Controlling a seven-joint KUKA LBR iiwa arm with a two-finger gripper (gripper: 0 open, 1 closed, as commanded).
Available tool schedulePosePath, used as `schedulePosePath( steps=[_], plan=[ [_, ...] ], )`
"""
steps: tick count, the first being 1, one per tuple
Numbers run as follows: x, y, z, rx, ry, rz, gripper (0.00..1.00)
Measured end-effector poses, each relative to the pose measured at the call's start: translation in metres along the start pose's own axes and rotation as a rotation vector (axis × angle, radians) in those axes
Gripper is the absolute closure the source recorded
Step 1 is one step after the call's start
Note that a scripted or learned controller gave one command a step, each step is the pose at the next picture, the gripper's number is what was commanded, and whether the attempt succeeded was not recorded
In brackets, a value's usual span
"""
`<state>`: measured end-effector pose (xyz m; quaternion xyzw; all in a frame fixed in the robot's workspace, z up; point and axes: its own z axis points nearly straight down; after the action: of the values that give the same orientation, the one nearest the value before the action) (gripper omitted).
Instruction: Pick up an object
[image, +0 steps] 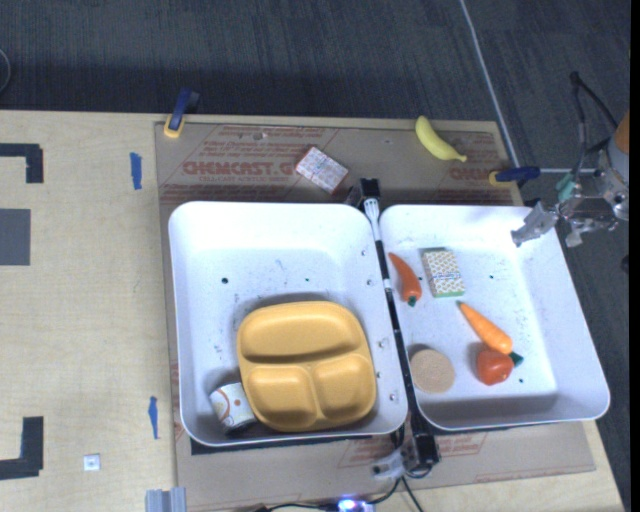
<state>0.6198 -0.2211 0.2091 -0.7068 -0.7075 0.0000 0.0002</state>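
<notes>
The right bin (570, 330) holds a small orange-red pepper (405, 278), a patterned little box (442, 272), an orange carrot (485, 325), a red tomato-like piece (494, 366) and a round tan disc (433, 369). My gripper (550, 228) hovers over this bin's far right corner, above and right of the box. It is open with nothing between its fingers.
In the left bin (200, 260) a yellow divided tray (305, 362) lies near the front, with a small white cup (230, 403) at its left. Behind the bins, a banana (438, 140) and a patterned packet (320, 168) lie on the cardboard. Clamps (180, 110) hold the board's edge.
</notes>
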Motion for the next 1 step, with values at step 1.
schedulePosePath(
  steps=[1],
  plan=[
    [0.0646, -0.0437, 0.1235, -0.001, 0.000, 0.000, 0.00]
  ],
)
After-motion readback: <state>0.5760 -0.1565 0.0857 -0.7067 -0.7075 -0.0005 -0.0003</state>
